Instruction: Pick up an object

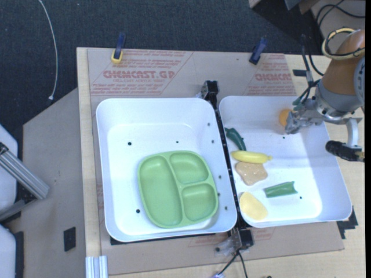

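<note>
Camera view looks down at a slant on a brown board [174,68] printed with red lettering, which carries two shallow white bins side by side. The left bin [116,126] holds a green divided plate [177,187] with three compartments, lying flat near the bin's front.

The right bin [324,172] is partly covered at its far right corner by the arm [342,80], whose orange band is cut off by the frame edge. The gripper [294,123] hangs low over the bin's back part, just beside a small orange object [283,117] that is half hidden behind it; whether the two touch cannot be made out, and whether the pincer is open or closed cannot be told.

The other pieces lie along the right bin's left side: a pale yellow rounded piece [253,206] at the front, a tan irregular piece [251,172] behind it, a yellow banana [250,156] touching the tan piece's far edge, and a dark green curved piece [235,137] against the wall. A green block-like piece [280,189] lies apart, toward the middle.

A blue and yellow clamp [119,48] and a blue clamp [258,51] grip the board's far edge.
</note>
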You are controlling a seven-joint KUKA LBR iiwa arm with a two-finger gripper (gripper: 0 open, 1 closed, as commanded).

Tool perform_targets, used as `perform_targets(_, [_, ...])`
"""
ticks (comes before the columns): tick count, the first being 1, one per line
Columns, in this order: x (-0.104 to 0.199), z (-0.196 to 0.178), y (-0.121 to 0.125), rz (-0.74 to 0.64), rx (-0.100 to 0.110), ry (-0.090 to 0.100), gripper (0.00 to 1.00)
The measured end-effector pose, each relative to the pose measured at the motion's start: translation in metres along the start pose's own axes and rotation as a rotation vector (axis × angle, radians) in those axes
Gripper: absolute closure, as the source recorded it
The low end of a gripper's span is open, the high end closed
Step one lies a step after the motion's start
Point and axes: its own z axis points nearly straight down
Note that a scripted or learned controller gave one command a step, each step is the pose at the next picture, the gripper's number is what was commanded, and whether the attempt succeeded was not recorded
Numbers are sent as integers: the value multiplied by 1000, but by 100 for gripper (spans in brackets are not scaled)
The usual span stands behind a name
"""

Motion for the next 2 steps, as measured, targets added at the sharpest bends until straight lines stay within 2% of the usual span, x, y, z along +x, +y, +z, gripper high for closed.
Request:
perform_targets(1, [-7, -50, 9, 0, -5, -1, 100])
perform_targets(2, [-1, -97, 7, 0, -5, 0, 100])
